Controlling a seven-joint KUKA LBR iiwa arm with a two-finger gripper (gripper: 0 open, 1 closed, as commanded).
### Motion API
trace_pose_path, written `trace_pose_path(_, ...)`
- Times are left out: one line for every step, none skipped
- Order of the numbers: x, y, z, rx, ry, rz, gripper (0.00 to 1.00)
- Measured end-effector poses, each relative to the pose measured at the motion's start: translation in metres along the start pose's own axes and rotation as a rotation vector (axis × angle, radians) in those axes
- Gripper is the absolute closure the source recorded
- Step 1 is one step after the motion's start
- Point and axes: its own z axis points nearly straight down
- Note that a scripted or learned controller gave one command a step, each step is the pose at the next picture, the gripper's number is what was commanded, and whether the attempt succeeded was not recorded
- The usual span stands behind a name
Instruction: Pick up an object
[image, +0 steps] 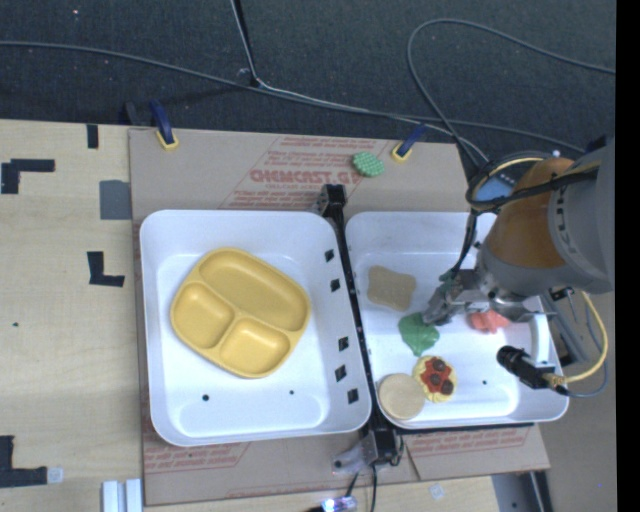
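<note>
The tabletop (60, 330) was pale wood with a brown cardboard sheet (290, 175) laid over it, and on that sheet sat two shallow white bins side by side. The left bin (160, 250) carried a yellow divided plate (240, 312), lying flat with its three compartments facing up. The right bin (400, 232) carried the small toy foods.

The grey arm (560, 235) with its orange band came in from the right and hung over the right bin. Its tool (438, 308) was low over the middle of that bin, just above the far edge of a green leafy piece (418, 333); I could not tell how far the tool stood open, nor whether it had hold of anything.

Left of the tool and slightly farther back lay a tan slice of bread (391, 288). Near the front wall sat a round beige cookie-like disc (401, 397), and touching it on the right was a small pizza piece with red topping (436, 378). A pinkish-red item (489, 321) showed just right of the tool, partly hidden by the arm. On the cardboard beyond the bins lay a small green waffled piece (368, 165).
</note>
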Motion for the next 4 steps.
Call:
trace_pose_path(-0.006, 0.003, -0.062, -0.001, -0.001, 0.001, 1.0)
trace_pose_path(-0.01, 0.006, -0.105, 0.0, -0.001, 0.001, 1.0)
trace_pose_path(-0.009, 0.007, -0.14, 0.001, -0.001, 0.001, 1.0)
trace_pose_path(0.037, 0.021, -0.146, 0.005, 0.002, -0.003, 1.0)
